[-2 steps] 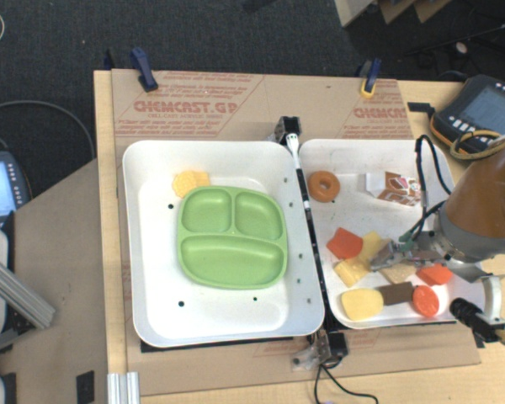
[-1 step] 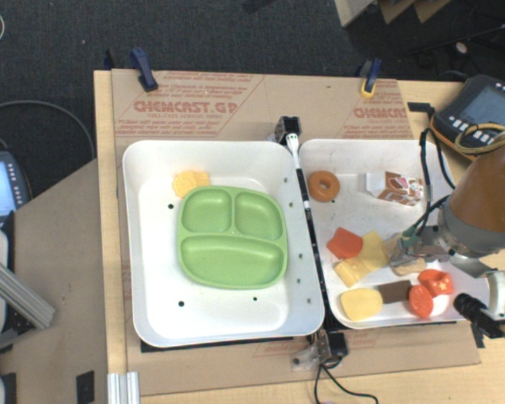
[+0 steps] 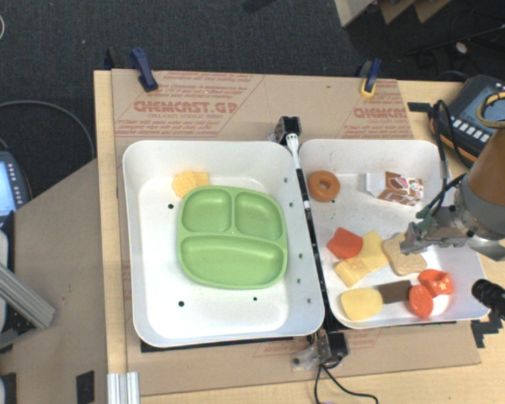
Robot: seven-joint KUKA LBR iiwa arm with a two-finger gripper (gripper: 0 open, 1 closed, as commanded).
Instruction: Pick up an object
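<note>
Toy foods (image 3: 359, 255) beside end effector (image 3: 414, 241)

Arm (image 3: 495, 183): broad orange band, grey housing below it toward the gripper (image 3: 414, 239). Gripper metallic grey, compact; thin dark cables loop just above it.

Red "CHEMCAST" print, twice, on the brown cardboard sheet (image 3: 236, 95) under the bins; rest unreadable.
</note>
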